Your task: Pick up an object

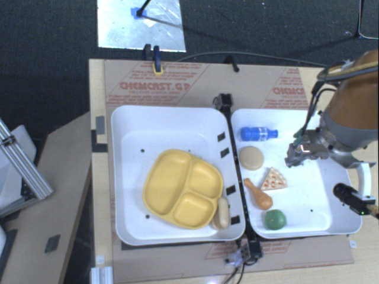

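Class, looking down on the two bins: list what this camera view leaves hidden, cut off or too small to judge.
- End effector: small and dark, so its state is unreadable.
- Arm: cut off by the right edge.
- Bread roll: its left side sits partly under the yellow tray rim.
- Pizza slice: toppings too small to name.

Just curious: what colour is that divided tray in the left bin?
Yellow: the divided tray, in the camera view.
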Controlling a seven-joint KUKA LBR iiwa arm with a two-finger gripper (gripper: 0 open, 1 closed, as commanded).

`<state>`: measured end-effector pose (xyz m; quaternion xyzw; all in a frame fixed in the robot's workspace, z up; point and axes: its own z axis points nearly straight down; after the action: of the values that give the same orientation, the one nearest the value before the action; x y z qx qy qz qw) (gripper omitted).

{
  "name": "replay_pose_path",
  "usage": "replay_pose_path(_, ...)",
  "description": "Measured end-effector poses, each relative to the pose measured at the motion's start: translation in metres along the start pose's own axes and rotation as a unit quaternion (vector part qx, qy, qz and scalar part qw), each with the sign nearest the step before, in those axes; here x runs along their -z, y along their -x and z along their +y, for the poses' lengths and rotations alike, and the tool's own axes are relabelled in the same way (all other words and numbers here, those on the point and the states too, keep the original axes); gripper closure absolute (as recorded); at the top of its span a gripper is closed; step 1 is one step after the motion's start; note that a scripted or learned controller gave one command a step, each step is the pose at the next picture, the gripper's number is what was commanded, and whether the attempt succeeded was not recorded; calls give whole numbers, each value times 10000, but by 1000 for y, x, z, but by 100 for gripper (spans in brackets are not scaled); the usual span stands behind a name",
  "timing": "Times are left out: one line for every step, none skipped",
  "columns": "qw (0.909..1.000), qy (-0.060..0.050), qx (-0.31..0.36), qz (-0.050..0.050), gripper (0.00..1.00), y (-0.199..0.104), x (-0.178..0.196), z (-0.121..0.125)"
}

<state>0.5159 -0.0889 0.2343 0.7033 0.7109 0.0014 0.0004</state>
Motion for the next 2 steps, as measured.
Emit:
replay_pose_path(10000,5,-2,3,100,-52,9,21)
replay_pose_path(10000,-2,-6,-1,100,-109,2,36)
